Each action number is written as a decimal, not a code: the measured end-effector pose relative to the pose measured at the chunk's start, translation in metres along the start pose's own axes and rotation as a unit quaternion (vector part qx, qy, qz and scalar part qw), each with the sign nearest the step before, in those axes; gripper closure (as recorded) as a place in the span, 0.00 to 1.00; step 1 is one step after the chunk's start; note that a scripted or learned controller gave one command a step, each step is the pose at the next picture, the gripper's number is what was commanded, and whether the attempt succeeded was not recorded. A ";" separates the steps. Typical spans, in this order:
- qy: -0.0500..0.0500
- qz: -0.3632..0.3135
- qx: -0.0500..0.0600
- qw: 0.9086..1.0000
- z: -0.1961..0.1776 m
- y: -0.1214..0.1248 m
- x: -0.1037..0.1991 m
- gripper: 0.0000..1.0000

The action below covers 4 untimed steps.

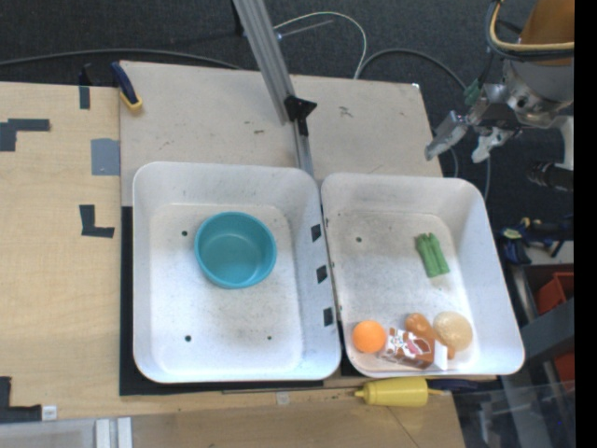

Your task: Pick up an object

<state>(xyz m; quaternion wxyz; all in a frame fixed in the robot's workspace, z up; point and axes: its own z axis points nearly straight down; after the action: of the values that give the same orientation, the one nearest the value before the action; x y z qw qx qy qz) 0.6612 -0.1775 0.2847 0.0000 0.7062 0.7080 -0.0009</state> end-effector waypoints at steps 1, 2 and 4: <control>0.000 0.000 0.000 1.000 0.000 0.000 0.000 0.00; 0.000 0.000 0.002 1.000 0.044 -0.003 -0.003 0.00; 0.000 0.000 0.002 1.000 0.149 -0.012 -0.004 0.00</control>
<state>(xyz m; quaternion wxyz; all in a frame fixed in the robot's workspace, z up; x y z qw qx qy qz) 0.6490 -0.1821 0.1352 -0.0019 0.7064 0.7078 -0.0025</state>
